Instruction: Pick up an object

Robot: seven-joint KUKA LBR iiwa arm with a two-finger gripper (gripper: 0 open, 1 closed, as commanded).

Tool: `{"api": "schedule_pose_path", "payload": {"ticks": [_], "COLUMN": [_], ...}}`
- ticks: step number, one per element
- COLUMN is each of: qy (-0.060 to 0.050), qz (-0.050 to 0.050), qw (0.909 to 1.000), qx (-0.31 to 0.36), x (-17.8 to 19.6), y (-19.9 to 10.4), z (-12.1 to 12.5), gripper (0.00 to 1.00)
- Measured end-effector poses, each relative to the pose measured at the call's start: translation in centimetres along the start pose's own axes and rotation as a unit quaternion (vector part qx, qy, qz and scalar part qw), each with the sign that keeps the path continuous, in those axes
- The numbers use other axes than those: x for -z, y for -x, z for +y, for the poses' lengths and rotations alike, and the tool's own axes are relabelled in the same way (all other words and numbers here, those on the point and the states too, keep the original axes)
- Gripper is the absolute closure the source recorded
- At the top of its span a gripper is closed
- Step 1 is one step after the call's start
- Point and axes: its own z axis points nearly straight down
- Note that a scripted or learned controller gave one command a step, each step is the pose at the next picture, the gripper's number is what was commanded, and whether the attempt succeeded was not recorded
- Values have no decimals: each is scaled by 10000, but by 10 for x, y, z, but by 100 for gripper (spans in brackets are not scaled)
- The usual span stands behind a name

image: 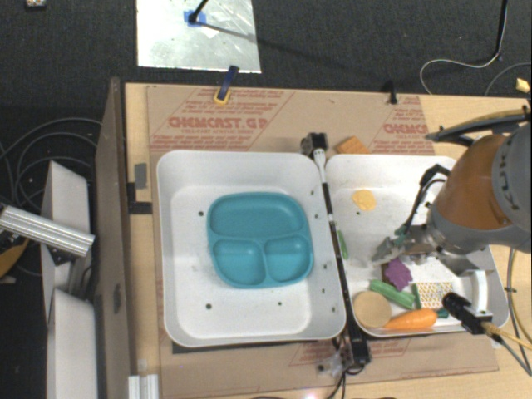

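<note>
White bins (174,223), claw (392,251) over purple toy (399,273)

Arm (490,185) enters from three o'clock, its grey body and orange band bulking over the right half of the view. Wrist angled down toward eight o'clock. Gripper (389,251) sits low at the end of the wrist, pointing toward nine o'clock, its metal fingertips (384,248) spread slightly apart, nothing seen between them.
</note>
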Motion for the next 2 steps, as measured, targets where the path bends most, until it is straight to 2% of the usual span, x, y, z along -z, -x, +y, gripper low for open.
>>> {"api": "schedule_pose_path", "payload": {"ticks": [1,2], "qy": [-36,-14], "qz": [5,4], "qw": [10000,10000], "qx": [-12,-4], "x": [-12,-1], "y": [-5,-5], "z": [-27,-25], "gripper": [0,100]}}
